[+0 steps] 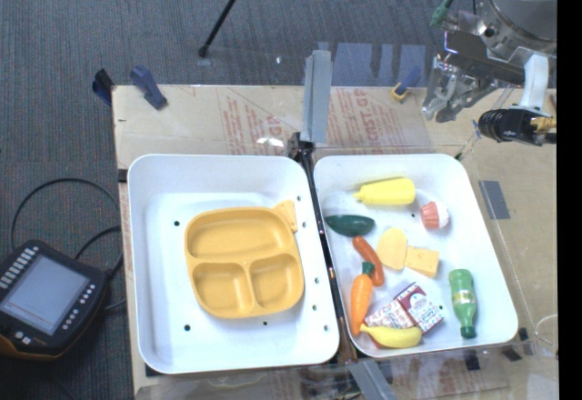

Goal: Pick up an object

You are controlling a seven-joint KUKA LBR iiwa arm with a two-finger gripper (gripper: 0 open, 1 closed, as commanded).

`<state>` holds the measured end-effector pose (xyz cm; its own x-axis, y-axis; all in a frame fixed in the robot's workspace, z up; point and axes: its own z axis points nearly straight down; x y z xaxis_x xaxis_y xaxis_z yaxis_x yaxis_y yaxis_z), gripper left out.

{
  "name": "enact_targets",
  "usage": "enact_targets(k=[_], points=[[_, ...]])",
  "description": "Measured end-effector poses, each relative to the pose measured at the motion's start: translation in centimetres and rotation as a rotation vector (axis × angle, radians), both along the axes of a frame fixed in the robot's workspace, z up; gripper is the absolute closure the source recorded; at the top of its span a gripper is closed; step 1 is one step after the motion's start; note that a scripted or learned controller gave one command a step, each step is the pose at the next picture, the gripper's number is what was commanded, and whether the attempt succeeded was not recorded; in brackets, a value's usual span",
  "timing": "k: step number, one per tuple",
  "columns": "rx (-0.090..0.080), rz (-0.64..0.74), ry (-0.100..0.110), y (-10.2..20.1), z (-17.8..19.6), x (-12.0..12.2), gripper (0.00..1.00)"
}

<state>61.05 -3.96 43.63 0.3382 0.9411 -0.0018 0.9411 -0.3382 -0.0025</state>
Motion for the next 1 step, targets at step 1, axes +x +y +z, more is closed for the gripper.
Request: enact_targets(k=[1], points=[[-0.001,-0.159,0.002,-3.87,-0.13,-0.14,1.00]])
